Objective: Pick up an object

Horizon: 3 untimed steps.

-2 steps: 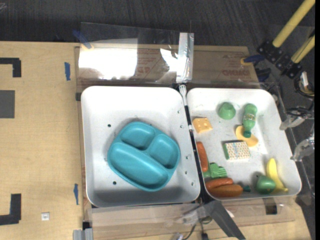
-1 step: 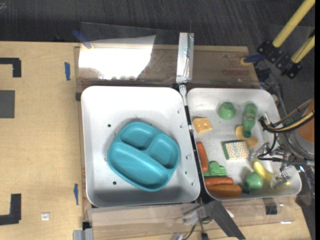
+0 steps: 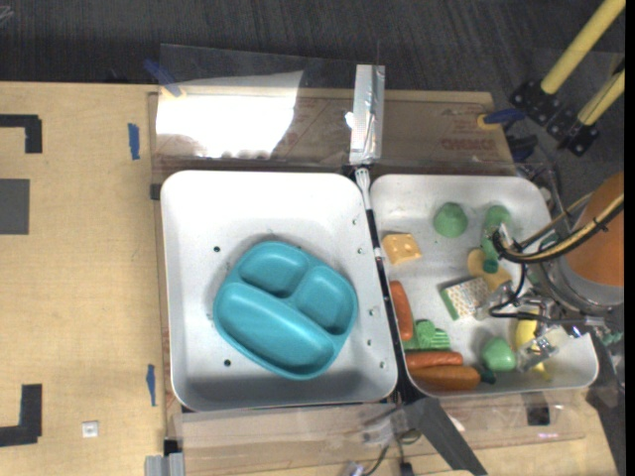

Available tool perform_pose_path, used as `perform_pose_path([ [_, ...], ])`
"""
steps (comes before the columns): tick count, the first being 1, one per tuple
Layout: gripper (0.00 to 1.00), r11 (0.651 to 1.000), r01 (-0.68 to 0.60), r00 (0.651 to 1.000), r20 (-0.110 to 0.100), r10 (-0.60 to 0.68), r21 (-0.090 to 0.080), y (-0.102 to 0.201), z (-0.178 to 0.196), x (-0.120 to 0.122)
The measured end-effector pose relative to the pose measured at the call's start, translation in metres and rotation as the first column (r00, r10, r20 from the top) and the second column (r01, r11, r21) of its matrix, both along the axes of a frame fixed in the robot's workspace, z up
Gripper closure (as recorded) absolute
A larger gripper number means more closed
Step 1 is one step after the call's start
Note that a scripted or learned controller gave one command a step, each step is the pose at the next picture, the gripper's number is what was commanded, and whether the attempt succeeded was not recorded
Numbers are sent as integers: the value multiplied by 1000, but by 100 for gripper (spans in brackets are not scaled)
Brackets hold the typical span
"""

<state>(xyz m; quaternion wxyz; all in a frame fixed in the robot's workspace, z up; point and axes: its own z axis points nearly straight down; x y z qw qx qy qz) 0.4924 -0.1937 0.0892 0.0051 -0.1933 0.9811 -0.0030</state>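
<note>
The right bin (image 3: 397, 198) holds several toy foods: a green ball (image 3: 449, 218), a yellow cheese wedge (image 3: 402, 249), an orange carrot (image 3: 401, 308), a red sausage (image 3: 442, 363), a leafy green piece (image 3: 430, 336) and a green round piece (image 3: 498, 355). My gripper (image 3: 536, 343) hangs low over this bin's near right corner, beside a yellow piece (image 3: 525, 329) and just right of the green round piece. Cables and the wrist cover much of that corner. Nothing is seen lifted.
The left bin (image 3: 189, 206) carries a teal divided plate (image 3: 286, 306). A speckled flat piece (image 3: 464, 295) and another green piece (image 3: 494, 216) lie near the arm. The orange wrist band (image 3: 605, 238) stands over the right bin's right wall. Yellow poles (image 3: 593, 30) rise at the back right.
</note>
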Motion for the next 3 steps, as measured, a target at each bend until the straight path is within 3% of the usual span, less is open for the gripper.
perform_pose_path([
  [1,0,872,-489,872,1,489,-4,-24,0,22],
  [2,0,900,-435,900,4,435,0,39,0,78],
  [3,100,902,-432,902,15,432,-5,39,13,81],
])
